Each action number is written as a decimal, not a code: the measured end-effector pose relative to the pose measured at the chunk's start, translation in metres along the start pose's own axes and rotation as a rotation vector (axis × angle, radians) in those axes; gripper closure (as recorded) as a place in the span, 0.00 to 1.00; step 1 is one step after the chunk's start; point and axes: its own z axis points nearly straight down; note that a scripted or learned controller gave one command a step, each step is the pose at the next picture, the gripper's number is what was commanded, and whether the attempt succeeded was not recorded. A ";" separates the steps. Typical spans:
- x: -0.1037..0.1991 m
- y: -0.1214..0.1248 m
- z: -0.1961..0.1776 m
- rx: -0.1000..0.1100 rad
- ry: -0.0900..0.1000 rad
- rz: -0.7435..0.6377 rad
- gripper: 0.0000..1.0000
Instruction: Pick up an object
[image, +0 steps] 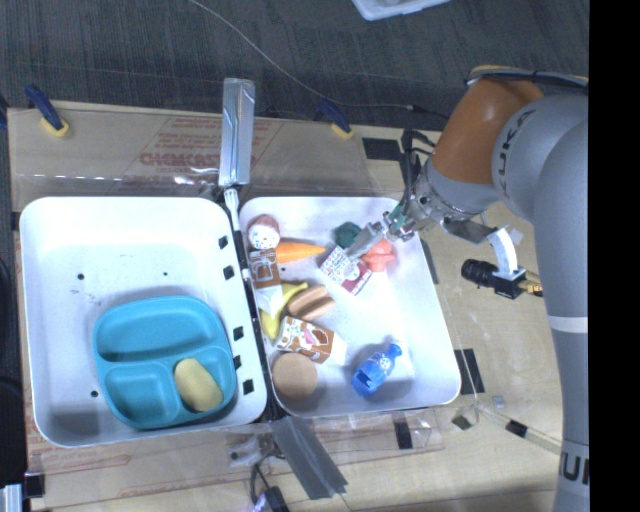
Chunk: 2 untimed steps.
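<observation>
Bench (480, 330): wooden top, bearing two shallow white bins side by side.

Left bin (60, 260): holds a blue divided tray (150, 350) lying toward the near side. A yellow potato (198, 384) rests in the tray's lower right compartment.

Right bin (425, 340): holds a cluster of small items.
- Carrot (298, 252), orange, lying crosswise near the far left part of the bin.
- Round white and red item (263, 235) just beyond the carrot's thick end, against the left wall.
- Small brown carton (264, 268) just beside the left wall, below the carrot.
- Banana (280, 305), yellow, lying near the left wall.
- Hot dog bun (311, 301) touching the banana on its right.
- Brown and white packet (310, 341) below the bun.
- Round brown bread roll (294, 376) in the near left corner.
- Blue bottle (376, 368) lying on its side near the front wall.
- White and red packet (345, 268) toward the far middle.
- Dark green item (347, 234) beyond that packet.
- Pink item (381, 256) just right of the packet.

Arm (520, 120): grey with an orange band, reaching in from the right.

Gripper (380, 236): low over the far part of the right bin, its tips among the green item, the packet and the pink item. Whether it is parted or closed cannot be told; nothing is seen lifted.
</observation>
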 end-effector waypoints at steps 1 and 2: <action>0.037 -0.034 0.063 -0.009 -0.004 -0.035 0.00; 0.027 0.042 0.021 0.001 0.004 0.295 0.00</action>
